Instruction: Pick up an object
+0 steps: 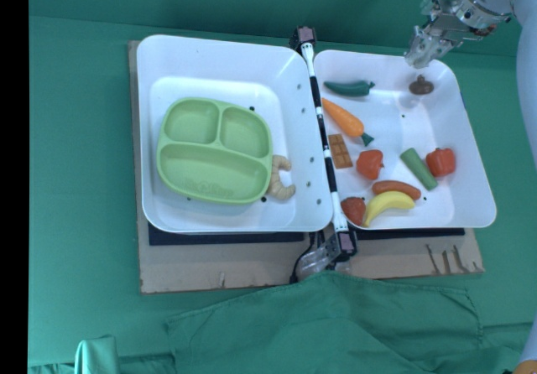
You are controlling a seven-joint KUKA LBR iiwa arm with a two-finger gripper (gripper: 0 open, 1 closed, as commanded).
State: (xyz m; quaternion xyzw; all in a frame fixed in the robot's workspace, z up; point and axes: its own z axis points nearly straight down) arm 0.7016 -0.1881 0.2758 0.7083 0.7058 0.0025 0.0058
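My gripper [417,59] hangs over the back rim of the right bin [474,188], just above and left of a small brown mushroom-like piece [421,85]. Nothing shows between its fingers. The right bin holds toy food: a dark green chili [349,87], an orange carrot [343,117], a brown waffle square [339,151], a red tomato [369,163], a green cucumber piece [417,168], a red pepper [441,162], a sausage [396,189], a yellow banana [388,206] and a strawberry [354,210].
The left bin [168,58] holds a light green divided plate [216,150] with a tan croissant [282,179] beside it at the right. A black-and-white divider bar [323,142] runs between the bins. Green cloth [352,322] lies in front of the bench.
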